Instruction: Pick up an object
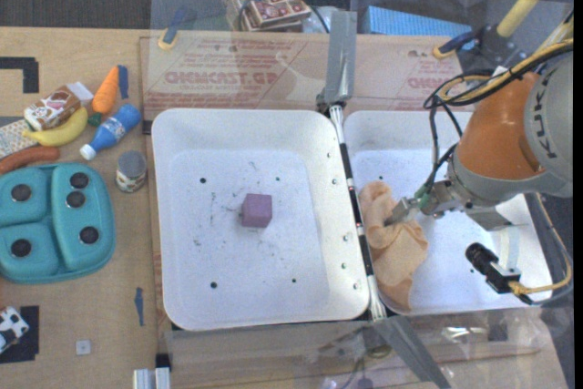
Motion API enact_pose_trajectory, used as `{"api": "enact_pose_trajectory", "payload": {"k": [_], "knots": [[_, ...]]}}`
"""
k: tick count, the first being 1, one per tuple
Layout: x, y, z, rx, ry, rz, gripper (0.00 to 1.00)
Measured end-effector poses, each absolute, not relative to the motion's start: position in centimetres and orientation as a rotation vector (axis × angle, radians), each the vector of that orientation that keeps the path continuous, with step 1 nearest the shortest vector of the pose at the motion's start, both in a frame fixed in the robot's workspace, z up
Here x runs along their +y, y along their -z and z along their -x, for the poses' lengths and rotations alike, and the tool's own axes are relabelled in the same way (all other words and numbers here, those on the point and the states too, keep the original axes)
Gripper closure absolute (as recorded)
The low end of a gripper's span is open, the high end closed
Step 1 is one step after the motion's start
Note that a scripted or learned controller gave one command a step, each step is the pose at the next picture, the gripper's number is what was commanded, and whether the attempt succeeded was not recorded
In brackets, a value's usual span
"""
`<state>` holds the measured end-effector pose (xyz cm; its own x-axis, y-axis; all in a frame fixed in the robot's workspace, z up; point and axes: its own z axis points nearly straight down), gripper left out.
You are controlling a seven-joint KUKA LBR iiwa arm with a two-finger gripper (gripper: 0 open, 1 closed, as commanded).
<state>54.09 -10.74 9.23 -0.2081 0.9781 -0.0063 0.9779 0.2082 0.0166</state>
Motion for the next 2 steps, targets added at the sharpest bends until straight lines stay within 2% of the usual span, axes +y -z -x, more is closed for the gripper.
{"api": "enact_pose_trajectory", "payload": {"k": [1,2], "knots": [[-10.26,-9.23,-50.19,2.434,-0.016,-1.958,0.00],[-10.22,-10.20,-50.24,2.434,-0.021,-1.961,1.00]]}}
